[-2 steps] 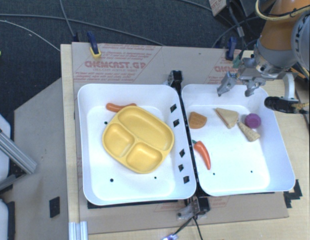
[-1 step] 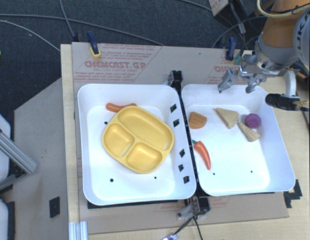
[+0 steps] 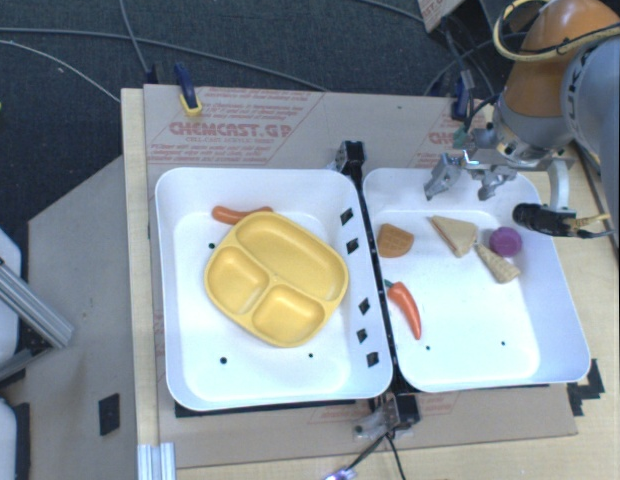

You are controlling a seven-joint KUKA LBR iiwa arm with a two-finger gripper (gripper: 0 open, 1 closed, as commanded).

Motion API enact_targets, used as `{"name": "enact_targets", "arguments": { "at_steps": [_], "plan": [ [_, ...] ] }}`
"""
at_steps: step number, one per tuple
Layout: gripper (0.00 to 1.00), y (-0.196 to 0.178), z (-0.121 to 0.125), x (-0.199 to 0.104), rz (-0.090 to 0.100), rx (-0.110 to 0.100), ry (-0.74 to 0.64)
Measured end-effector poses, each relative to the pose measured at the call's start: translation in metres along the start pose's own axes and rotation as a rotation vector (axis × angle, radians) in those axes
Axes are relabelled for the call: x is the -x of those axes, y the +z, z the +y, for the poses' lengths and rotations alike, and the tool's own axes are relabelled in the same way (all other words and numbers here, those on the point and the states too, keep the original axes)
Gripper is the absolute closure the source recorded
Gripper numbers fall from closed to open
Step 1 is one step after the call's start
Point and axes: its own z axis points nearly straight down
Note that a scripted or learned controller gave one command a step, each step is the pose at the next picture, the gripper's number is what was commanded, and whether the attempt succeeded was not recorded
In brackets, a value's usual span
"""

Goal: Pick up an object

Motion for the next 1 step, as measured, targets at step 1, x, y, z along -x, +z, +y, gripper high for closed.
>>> {"name": "enact_targets", "arguments": {
  "at_steps": [1],
  "plan": [
    [0.00,0.0426,-0.0011,-0.0039,0.000,0.001,-0.002]
  ]
}}
